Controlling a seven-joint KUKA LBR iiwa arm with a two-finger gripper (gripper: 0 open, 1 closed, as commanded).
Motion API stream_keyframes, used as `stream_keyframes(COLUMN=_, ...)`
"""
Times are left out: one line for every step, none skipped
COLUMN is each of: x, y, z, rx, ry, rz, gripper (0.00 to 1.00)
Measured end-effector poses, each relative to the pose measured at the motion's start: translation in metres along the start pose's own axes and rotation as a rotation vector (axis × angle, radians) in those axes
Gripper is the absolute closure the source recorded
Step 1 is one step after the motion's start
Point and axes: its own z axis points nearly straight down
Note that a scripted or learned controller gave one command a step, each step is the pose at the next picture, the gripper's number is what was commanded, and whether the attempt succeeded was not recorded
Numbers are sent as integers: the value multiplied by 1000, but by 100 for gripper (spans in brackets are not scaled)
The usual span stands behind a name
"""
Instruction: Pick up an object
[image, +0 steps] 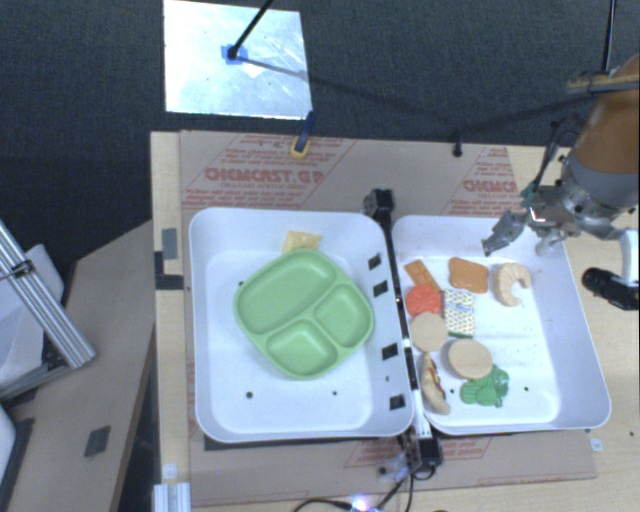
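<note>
I see the hand (522, 227) hanging over the far edge of the right shallow white plastic bin (570, 330), its two dark fingers spread apart with nothing between them. Just below it lie the toy foods: a smooth orange-brown bread-shaped piece (468, 275) nearest the hand, and beside that a pale curved croissant-like piece (513, 283). Further from the hand, toward the divider, sit a thin orange strip (421, 272), a glossy red-orange rounded piece (424, 300), a small checkered block (460, 313), a flat tan disc (430, 331), a round bun-like piece (469, 358) and a knobbly green broccoli shape (486, 388). Well to the hand's left, the other white bin (215, 400) holds a pale green moulded plastic plate with three compartments (303, 314) and a small yellow wedge (300, 240). Both bins rest on a brown printed cardboard sheet (260, 165) on the counter (110, 290).
</note>
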Motion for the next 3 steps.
stream_keyframes(x=0, y=3, z=-7, rx=-12, ry=-2, rz=-2, gripper=0)
stream_keyframes(x=5, y=12, z=48, rx=-8, ry=-1, rz=-6, gripper=0)
stream_keyframes(x=10, y=18, z=93, rx=-8, ry=-1, rz=-6, gripper=0)
